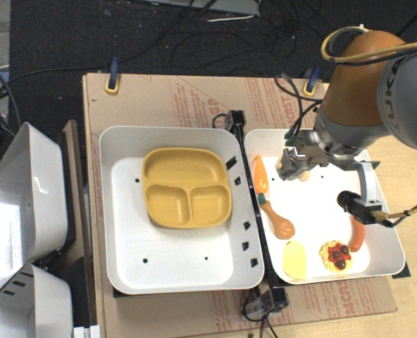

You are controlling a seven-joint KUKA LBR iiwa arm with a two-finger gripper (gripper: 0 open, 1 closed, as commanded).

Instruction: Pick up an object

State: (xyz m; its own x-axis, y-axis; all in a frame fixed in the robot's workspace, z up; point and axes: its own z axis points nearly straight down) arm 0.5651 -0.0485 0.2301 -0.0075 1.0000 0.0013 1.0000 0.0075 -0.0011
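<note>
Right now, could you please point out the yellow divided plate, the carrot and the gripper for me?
yellow divided plate [167, 166], camera view, on its large upper compartment.
carrot [260, 175], camera view, on the middle of its orange body.
gripper [294, 167], camera view, at its fingertips.

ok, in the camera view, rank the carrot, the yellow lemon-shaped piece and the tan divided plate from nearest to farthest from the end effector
End effector is in the right bin.
1. Carrot, right bin's left edge.
2. Yellow lemon-shaped piece, right bin's front.
3. Tan divided plate, left bin.

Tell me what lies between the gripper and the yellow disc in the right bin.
In the camera view, bare white bin floor separates gripper from yellow disc; the orange drumstick lies just left.
</note>
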